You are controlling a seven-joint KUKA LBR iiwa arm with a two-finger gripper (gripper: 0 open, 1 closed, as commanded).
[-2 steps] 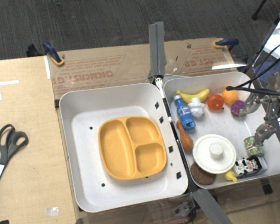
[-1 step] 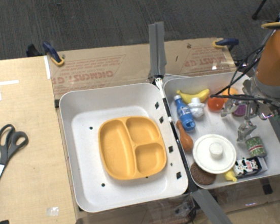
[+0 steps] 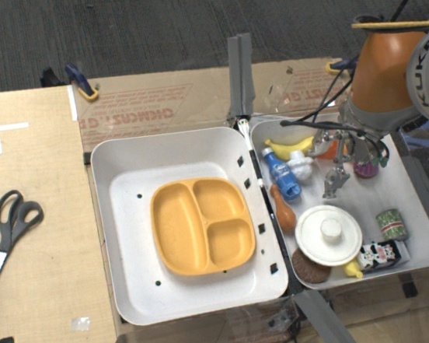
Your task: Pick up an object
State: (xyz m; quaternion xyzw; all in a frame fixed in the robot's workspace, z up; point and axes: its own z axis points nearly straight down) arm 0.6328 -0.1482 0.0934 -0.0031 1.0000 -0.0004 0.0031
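Hidden or unclear: the arm [image 3: 400, 64] is reaching in from the right and covering the far right corner of the right bin [image 3: 418, 203]; its orange band is being cut off by the frame edge. A purple item [image 3: 366, 167] is sitting just under the wrist, too small to identify.
Gripper: the gripper [image 3: 335, 182] is hanging low over the back half of the right bin, its two metal fingers [image 3: 331, 186] pointing down with a narrow gap between them and nothing showing in that gap.
Things to pick: a banana [image 3: 290, 147] is lying at the back, with a blue bottle [image 3: 283, 177] and a small white piece [image 3: 302, 167] just beside it; an orange-brown object [image 3: 284, 212] is lying along the left wall.
Nearer the front: a white lidded pot [image 3: 329, 233] is sitting in the middle, touching a brown round thing [image 3: 312, 268]; a green can [image 3: 391, 224] and a black-and-white carton [image 3: 381, 255] are sitting near the right front corner.
Crowding: the bottle, the white piece and the banana are standing close to the fingers on their left.
Left bin: the left bin [image 3: 121, 234] is holding a yellow divided tray [image 3: 204, 225].
Bench: scissors [image 3: 7, 233] are lying on the wood well apart from both bins.
Open room: bare white floor is showing between the fingers, the pot and the can.
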